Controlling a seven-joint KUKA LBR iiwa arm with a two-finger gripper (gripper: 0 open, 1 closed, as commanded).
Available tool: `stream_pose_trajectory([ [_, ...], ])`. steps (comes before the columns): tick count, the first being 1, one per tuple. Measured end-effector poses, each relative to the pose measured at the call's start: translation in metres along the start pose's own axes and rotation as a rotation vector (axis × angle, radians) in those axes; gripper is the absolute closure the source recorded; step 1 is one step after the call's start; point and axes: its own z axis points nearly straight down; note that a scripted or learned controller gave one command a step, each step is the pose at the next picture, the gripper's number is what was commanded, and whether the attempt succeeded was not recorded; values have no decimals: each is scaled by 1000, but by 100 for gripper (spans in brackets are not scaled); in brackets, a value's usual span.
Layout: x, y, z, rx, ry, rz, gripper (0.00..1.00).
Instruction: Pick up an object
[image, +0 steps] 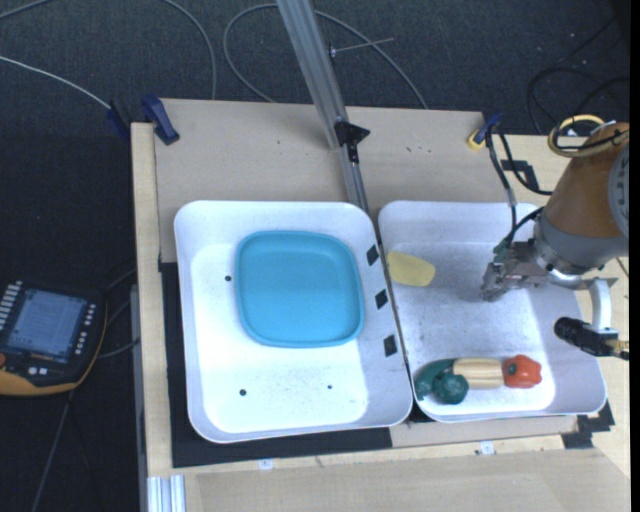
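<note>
Objects for pickup sit in rt bin (560, 395): pale yellow piece (411, 268) near its upper-left corner, close to the divider side; along the front wall a row of three — dark green item (441, 383), tan cylinder-ish piece (478, 372), red item (521, 371) w/ a green bit on top. Green touches tan, tan touches red. Exact type of each too small to tell.

Lt bin (200, 300) holds a light-blue square plate (299, 287), lying flat, roughly centred toward the back. A few small dark specks on bin floor near it.

Surrounds: both bins on a wooden bench (250, 150); metal bar (325, 80) slants down from top to the gap btwn bins. Blue clamps at bench back corners. Handheld control pendant (45, 335) on dark floor, far left, well apart. Cables loop on floor behind bench.

Arm: enters from rt, orange band above wrist, grey wrist below. Gripper (497, 285) down over mid rt bin floor, btwn yellow piece and rt wall, apart from all four items. Nothing seen btwn fingers; whether they are wide or narrow, can't tell.
</note>
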Motion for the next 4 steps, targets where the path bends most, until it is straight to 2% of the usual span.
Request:
stream_pose_trajectory([
  [1, -1, 4, -63, -4, -1, 0, 100],
  [3, 1, 5, -139, -1, -1, 0, 100],
  [4, 50, 2, -131, 2, 1, -3, 100],
])
